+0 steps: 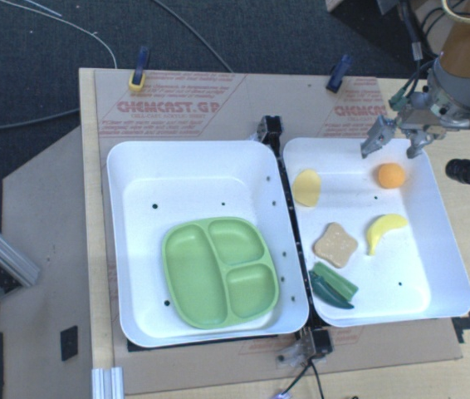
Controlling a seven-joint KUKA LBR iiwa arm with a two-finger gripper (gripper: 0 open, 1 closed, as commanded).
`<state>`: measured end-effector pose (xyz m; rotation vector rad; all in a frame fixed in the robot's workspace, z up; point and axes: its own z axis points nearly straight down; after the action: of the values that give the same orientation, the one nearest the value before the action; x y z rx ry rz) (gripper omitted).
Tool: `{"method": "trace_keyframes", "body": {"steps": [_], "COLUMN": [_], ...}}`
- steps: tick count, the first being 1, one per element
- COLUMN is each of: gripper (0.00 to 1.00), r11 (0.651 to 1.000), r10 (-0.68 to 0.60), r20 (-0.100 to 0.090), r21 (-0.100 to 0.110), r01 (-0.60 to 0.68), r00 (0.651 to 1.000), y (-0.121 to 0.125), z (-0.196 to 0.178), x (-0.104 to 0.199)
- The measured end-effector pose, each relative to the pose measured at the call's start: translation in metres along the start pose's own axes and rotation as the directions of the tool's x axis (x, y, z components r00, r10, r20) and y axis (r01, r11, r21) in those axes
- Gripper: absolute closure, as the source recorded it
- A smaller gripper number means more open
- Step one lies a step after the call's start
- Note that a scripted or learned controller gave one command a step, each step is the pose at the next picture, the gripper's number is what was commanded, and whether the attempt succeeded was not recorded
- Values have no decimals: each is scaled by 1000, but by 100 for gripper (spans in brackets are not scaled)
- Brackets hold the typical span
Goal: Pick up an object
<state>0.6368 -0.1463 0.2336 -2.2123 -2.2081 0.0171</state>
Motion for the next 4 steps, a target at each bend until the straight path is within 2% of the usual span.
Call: {"method": "trace_keyframes", "body": {"steps": [1,4], "gripper": [0,0], "r11": [1000,1000], "r10": [-3,-2], "r20": [2,1], "r21": [-11,-5], "r01": [3,2], "r00": [1000,1000], "y": [2,4], "z": [-7,149], "x": [0,10]}}
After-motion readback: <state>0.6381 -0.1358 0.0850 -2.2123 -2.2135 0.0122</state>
